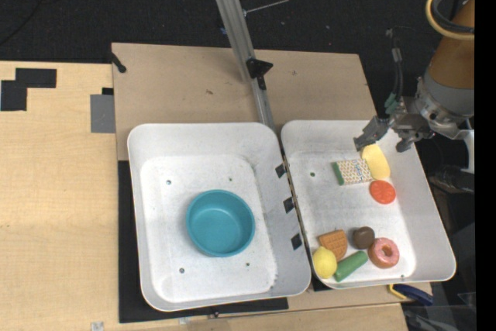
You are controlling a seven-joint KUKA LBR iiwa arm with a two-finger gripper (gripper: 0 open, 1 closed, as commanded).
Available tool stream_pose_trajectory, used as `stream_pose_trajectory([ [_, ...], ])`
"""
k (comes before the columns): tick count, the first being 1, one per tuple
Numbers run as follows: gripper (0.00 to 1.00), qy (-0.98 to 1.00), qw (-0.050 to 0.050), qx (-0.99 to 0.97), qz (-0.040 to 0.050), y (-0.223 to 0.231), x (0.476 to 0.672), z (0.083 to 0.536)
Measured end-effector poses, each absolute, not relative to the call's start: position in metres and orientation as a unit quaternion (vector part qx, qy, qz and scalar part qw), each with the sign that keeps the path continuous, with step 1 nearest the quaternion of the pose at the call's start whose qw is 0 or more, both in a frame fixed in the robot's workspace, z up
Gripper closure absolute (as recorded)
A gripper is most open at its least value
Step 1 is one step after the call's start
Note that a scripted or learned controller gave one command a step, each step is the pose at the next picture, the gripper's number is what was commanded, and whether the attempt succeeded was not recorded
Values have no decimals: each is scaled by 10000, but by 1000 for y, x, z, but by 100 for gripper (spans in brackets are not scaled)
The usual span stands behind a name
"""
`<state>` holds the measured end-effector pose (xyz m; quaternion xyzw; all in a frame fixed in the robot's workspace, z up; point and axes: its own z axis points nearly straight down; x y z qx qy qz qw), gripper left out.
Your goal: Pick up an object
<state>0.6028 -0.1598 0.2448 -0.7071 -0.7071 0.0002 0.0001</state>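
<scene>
the end effector (385, 134) hangs over the far right part of the right bin (434, 225), reached in from the right on the grey arm (449, 81) with its orange band. its two dark fingers stand spread apart, one toward the left at the bin's upper area and one toward the right near the rim, and nothing sits between them. just below and between those fingers lies a yellow oblong object (376, 162), close under the end effector; whether a finger touches it cannot be told.

beside the yellow piece, to its left, lies a small pale patterned block with a green edge (353, 171). just below it sits a red round object (383, 191). in the near part of the same bin a cluster rests together: an orange waffle-like piece (334, 242), a yellow lemon (325, 263), a green stick (351, 265), a brown lump (363, 236) and a pink ring doughnut (384, 253).

the left bin (155, 151) holds a teal bowl (221, 223), upright, well apart from the arm. both bins sit on the worktop (54, 190), with a metal rail (236, 27) slanting up behind them
</scene>
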Motion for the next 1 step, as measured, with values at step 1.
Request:
stream_pose_trajectory([
  [1, 0, -7070, 19, -7072, 14, -166, 594, 191],
])
